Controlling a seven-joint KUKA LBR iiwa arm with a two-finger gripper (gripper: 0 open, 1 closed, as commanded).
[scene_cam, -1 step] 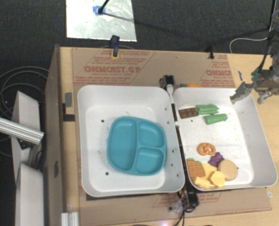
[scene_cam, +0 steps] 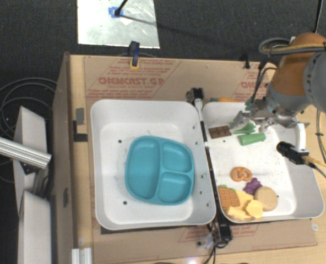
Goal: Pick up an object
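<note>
The fingers (scene_cam: 250, 121) sit low in the right bin (scene_cam: 311, 188), right of centre in the frame, but whether they are spread or closed cannot be told; they blur against a green block (scene_cam: 253, 138) just below them. Nearest, at lower right, lie yellow pieces (scene_cam: 246, 209), a round tan piece (scene_cam: 266, 198), a purple piece (scene_cam: 252, 186) and a pretzel (scene_cam: 240, 174). A brown bar (scene_cam: 218, 131) lies beside the bin's left wall. The left bin (scene_cam: 105, 202) holds a teal divided plate (scene_cam: 158, 169).
</note>
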